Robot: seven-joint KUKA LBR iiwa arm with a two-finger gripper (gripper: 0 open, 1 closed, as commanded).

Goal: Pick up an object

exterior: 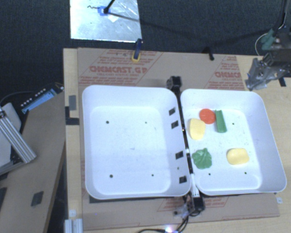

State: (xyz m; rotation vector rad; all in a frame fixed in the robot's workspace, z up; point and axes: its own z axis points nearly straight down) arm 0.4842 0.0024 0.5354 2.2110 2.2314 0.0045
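Note:
The right bin (pixel 269 130) holds several small objects. A red round piece (pixel 206 116) lies beside a green stick-shaped piece (pixel 220 121). Just left of them is a pale yellow piece (pixel 197 129). Lower down sit a green leafy piece (pixel 202 158) and a yellow rounded piece (pixel 237 156). My gripper (pixel 256 81) hangs above the bench just beyond the right bin's far right corner, well away from every object. Nothing shows between its fingers.
The left bin (pixel 131 140) sits next to the right one, joined by black clips (pixel 179 144) along the shared wall. A shiny metal sheet (pixel 105 12) lies on the dark floor behind the bench. A yellow clip (pixel 136 56) marks the cardboard's far edge.

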